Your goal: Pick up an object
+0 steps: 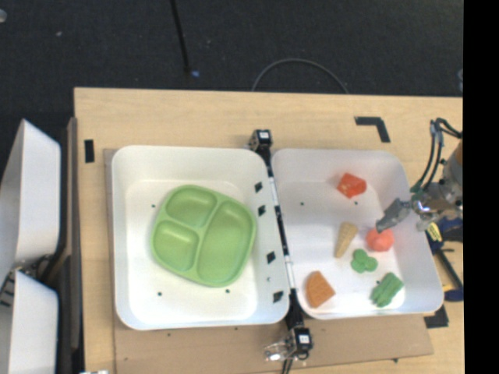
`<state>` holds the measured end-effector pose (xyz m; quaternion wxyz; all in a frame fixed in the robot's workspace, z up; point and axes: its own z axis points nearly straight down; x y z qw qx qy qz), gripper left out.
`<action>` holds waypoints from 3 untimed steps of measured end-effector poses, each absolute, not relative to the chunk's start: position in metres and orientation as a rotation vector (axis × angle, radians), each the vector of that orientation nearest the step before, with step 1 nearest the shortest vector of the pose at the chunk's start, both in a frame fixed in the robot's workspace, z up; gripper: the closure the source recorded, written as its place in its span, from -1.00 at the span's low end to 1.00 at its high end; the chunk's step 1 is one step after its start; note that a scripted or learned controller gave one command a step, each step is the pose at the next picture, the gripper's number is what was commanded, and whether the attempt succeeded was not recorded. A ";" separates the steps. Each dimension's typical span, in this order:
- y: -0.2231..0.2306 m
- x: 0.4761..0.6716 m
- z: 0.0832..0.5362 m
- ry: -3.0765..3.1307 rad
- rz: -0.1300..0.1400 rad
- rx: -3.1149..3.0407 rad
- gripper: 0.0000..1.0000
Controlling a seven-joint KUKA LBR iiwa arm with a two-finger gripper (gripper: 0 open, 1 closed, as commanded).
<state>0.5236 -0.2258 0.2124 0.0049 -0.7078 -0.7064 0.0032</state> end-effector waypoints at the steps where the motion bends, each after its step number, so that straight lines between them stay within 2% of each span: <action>1: -0.225 0.527 0.220 -2.224 0.000 -2.221 -1.00; 2: -0.217 0.532 0.165 -2.224 0.003 -2.217 -1.00; 3: -0.214 0.526 0.104 -2.219 0.005 -2.219 -1.00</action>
